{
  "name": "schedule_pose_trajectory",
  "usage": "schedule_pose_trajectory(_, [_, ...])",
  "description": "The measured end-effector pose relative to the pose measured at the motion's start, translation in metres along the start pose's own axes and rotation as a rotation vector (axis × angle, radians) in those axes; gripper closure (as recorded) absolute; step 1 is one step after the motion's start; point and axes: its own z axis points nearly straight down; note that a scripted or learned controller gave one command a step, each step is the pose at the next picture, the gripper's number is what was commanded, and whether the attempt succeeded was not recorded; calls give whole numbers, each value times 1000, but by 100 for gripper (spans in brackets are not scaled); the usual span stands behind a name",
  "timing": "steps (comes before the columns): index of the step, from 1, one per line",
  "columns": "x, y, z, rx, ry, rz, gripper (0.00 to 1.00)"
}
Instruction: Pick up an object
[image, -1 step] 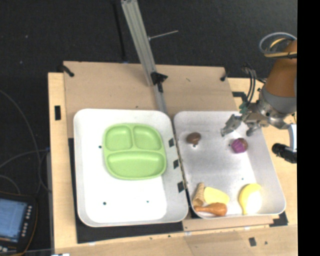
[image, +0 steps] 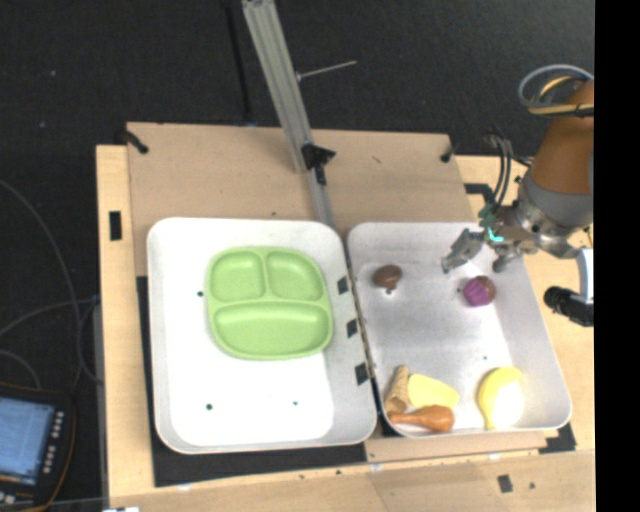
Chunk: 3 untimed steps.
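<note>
Claw over right bin, upper right part; fingers spread apart, nothing between them. Purple ball just below it. Brown mushroom to its left. Yellow and orange food near front edge. Green divided plate in left bin.

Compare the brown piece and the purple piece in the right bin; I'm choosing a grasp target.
The brown piece is dull brown and mushroom-like, while the purple piece is bright purple and rounder. The brown piece lies near the bin's left wall, away from the gripper; the purple piece sits just below the gripper. Both are small, lie apart from other items in the right bin, and are ungrasped.
</note>
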Motion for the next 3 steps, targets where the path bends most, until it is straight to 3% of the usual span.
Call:
schedule_pose_trajectory(1, [-11,1,56,5,0,5,0])
schedule_pose_trajectory(2, [-11,4,71,-8,-1,2,0])
schedule_pose_trajectory(3, [-12,2,64,-3,-1,2,100])
